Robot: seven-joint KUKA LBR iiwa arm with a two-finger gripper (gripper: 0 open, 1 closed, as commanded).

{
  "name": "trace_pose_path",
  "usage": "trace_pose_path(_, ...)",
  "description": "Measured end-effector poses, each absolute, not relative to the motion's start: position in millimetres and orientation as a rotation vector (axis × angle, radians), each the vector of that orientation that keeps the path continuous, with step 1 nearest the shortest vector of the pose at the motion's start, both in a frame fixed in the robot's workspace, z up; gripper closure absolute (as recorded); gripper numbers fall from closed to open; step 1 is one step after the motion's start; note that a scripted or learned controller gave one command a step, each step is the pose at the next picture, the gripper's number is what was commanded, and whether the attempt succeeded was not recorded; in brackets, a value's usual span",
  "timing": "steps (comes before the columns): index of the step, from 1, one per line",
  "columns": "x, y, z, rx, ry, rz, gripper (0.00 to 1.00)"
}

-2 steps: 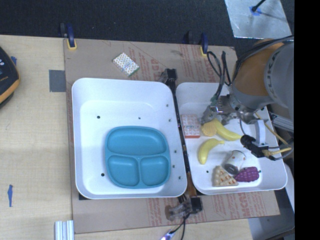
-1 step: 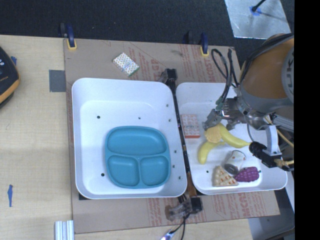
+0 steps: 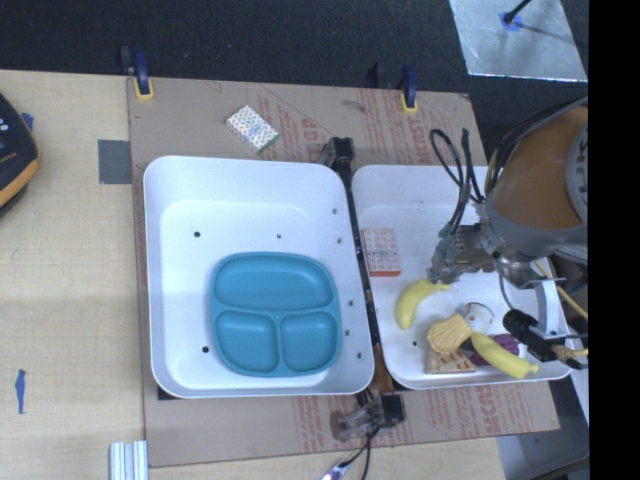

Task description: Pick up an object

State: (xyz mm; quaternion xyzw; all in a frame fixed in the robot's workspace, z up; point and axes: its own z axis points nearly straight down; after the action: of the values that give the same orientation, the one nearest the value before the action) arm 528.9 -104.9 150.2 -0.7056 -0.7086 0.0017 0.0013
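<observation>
In the right bin lie a yellow banana near the middle, a second banana at the front right, a tan waffle-like piece, a purple item under the second banana, and a small pink-and-white packet at the left wall. My gripper hangs low over the bin, just right of and above the first banana's upper end. The arm's wrist hides how its fingers stand.
The left bin holds a blue three-compartment tray. A small patterned packet lies on the cardboard behind it. Black cables loop over the right bin's back edge. A yellow-black device sits at the far left.
</observation>
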Motion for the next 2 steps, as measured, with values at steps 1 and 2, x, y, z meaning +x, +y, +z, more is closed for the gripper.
trace_pose_path(1,541.2,-66.8,191.8,-2.214,-2.225,0.003,1.0)
trace_pose_path(2,541.0,-67.2,191.7,-2.215,-2.224,0.004,0.0)
